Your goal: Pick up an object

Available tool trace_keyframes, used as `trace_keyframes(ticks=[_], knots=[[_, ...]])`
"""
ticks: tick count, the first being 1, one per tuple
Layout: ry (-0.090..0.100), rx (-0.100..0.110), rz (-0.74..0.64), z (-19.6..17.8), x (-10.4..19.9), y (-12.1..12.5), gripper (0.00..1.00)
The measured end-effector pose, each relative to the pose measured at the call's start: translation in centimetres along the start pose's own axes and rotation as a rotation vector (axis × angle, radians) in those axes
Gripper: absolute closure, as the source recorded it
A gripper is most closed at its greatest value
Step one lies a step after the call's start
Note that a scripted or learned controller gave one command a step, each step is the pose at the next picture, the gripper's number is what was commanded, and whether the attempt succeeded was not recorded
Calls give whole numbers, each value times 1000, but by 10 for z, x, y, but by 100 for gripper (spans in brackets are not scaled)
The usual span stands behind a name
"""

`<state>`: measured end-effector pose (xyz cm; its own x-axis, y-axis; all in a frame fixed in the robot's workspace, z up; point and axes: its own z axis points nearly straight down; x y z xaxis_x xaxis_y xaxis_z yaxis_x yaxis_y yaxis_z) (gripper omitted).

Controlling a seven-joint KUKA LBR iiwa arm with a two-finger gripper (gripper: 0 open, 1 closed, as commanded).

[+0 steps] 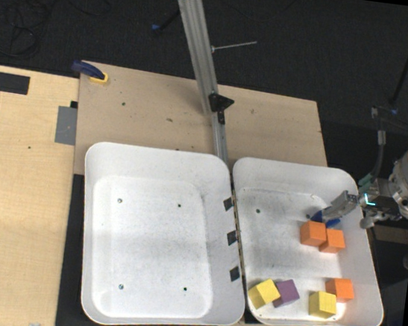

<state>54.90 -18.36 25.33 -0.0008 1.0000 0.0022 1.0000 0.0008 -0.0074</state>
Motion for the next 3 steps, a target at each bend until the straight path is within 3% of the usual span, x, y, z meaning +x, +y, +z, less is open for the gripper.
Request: trace_keyframes(ticks=[1,3], knots=[[-1,-5,1,-2,0,1,0],[1,2,0,103,7,-12,0]])
